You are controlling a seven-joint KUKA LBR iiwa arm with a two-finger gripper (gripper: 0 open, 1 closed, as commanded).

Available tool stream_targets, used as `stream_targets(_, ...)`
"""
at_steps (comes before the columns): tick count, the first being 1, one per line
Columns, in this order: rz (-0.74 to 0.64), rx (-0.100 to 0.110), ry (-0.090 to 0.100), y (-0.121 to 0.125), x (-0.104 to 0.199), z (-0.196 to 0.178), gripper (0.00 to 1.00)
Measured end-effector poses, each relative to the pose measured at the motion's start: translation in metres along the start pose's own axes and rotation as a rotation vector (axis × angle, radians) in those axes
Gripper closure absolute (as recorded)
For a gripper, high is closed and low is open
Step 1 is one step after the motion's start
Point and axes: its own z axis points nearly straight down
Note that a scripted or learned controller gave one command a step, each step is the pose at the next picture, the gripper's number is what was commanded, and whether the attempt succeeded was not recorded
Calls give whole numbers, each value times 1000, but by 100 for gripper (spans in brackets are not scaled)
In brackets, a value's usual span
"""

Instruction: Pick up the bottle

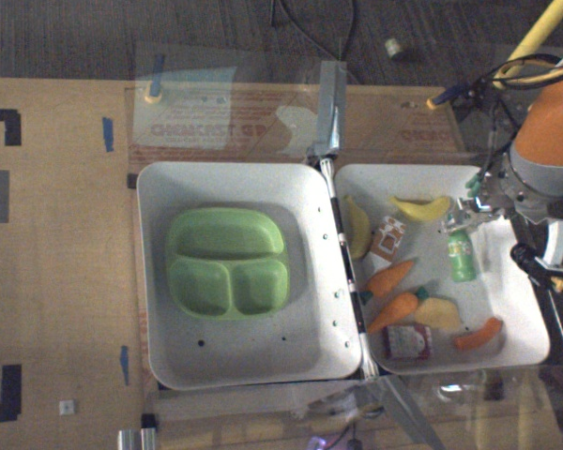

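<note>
While you look from the bench's near edge, the right bin (535,345) shows a red packet (408,341) and an orange piece (479,334) closest to you. Just behind lie two carrots (392,312), one with a pale yellow piece (438,313) beside it. Farther in, the green bottle (462,256) lies near the bin's right side, cap toward the far wall. Your gripper (471,212) hovers just above that cap; you cannot tell how its claw stands. Beyond sit a small carton (388,237) and two bananas (422,208). A green tray (228,262) fills the left bin (159,204).
</note>
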Motion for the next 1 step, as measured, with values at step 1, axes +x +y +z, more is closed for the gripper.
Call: stream_targets(1, 124, 1, -1, -3, 20, -87, 100)
